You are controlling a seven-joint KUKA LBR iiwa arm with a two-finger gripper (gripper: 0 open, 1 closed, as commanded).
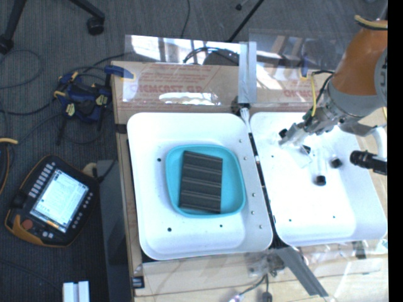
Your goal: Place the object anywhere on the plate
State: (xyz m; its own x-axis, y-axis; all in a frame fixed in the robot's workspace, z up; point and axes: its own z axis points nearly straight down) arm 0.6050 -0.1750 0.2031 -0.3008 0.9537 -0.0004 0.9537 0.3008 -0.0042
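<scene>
Near floor: one handheld control pad [51, 200] with a lit screen lies on the grey carpet, left of the surface's near left corner.
Surface: one surface [189, 270], its wooden near edge showing below the bins.
Bins: two shallow white bins side by side; the left bin [151, 231] toward the surface's left edge, the right bin [334, 222] toward its right edge.
Plate: one blue plate [236, 190] in the middle of the left bin.
Object: one dark ribbed rectangular block [201, 181] lies flat on the plate, roughly centred, long side running near to far.
Small parts: two small dark bits [320, 180] and a faint clear piece lie on the right bin's floor.
Object and hand: the block is well apart from the hand, in the other bin, to its left and nearer the surface's near edge.
Hand: one hand [296, 133] over the far left part of the right bin, pointing left and down; nothing visible between its fingers; whether they are apart or together I cannot tell.
Arm: one grey arm with an orange band [368, 49], reaching in at a slant from the far right corner.
Far floor: one bundle of blue and yellow clamps [82, 96] lies on the carpet beyond the surface's far left corner.
</scene>
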